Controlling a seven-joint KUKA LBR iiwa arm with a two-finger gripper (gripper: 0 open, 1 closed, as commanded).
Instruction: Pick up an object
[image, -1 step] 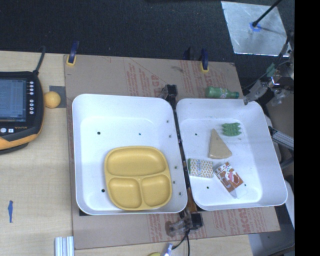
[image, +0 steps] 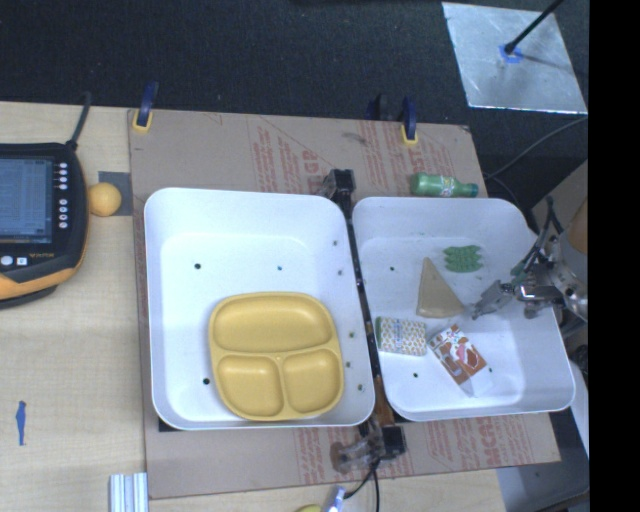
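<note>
The gripper (image: 497, 297) stands at the right edge of the frame, low over the right bin (image: 520, 400), its dark metal fingers reaching leftward; whether they are released or clenched cannot be told at this size, and nothing is seen held between them. Just left of the tip lies a tan wedge (image: 437, 291), pointed end toward the top of the frame, close to the gripper but apparently not touched. Above the wedge, toward the upper right of the bin, sits a small green ridged piece (image: 462, 258). Below the wedge, in the lower middle of the bin, a red and white packet (image: 459, 353) lies at a slant, and just left of it a pale speckled packet (image: 402, 335) rests against the bin's left wall. The left bin (image: 180, 240) holds a yellow divided tray (image: 277, 354) in its lower half — well apart from the tool. Outside the bins, a green bottle (image: 444, 185) lies on the cardboard above the right bin. Judgement: the step in hand is the approach to a pick, and the wedge is the nearest candidate. To do it well, the tool should centre over the wedge's broad lower part rather than its narrow tip, straddle it across the short dimension, and descend fully before closing — a flat, thin item is likely to slip out of a shallow pinch. The neighbouring packets should be kept clear of the fingers.
</note>
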